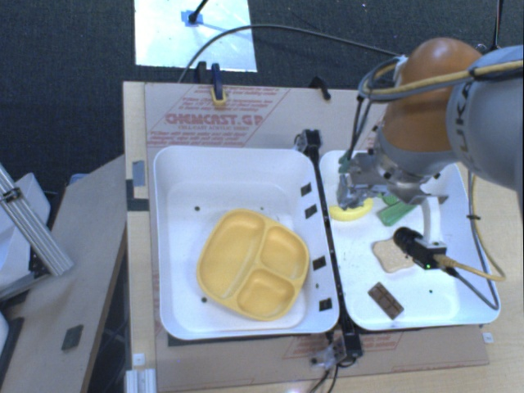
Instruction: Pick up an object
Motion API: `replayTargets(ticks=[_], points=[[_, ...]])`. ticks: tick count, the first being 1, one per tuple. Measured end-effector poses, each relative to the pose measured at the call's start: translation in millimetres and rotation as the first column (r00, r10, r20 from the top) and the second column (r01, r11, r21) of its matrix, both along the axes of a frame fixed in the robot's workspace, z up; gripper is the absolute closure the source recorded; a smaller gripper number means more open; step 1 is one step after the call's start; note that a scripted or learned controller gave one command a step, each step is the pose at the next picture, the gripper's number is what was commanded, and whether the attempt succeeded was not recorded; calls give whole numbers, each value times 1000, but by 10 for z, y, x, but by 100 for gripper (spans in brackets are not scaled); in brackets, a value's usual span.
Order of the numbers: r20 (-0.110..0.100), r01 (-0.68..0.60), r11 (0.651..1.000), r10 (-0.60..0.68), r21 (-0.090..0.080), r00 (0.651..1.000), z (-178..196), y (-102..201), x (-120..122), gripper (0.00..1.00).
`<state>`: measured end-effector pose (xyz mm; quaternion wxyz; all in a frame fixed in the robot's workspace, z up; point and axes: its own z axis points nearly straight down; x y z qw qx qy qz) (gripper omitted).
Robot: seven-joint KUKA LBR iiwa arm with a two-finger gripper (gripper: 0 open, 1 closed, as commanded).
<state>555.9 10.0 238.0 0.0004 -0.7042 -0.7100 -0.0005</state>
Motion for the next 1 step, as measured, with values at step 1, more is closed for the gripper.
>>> replayTargets(ticks=[1], points=[[-1,-1,1000,1,1,1000,-45,513,-263,100]])
